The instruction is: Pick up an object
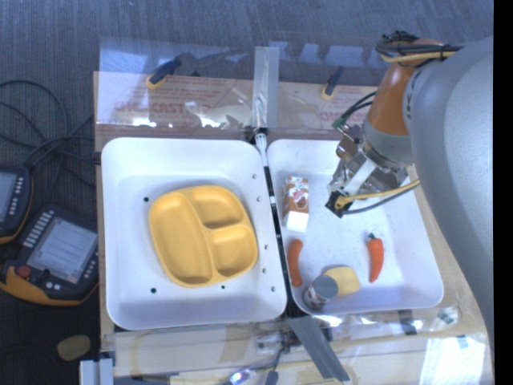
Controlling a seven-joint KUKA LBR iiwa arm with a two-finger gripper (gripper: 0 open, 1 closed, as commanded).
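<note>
In the left bin (112, 295) lies the yellow tray (204, 235): stiff, light plastic by my reckoning, and too broad to take except at a rim. My gripper (350, 183) hangs over the right bin (425, 287); I cannot tell how its jaws stand. Better candidates lie there. A packet (296, 203) by the dividing wall looks light and crushable, so I'd pinch its narrow sides. A yellow lump (345, 279) touches a grey can (319, 293); both look rounded and likely slippery. An orange carrot (375, 257) and a second carrot (294, 261) are slim and best taken mid-length.
</note>
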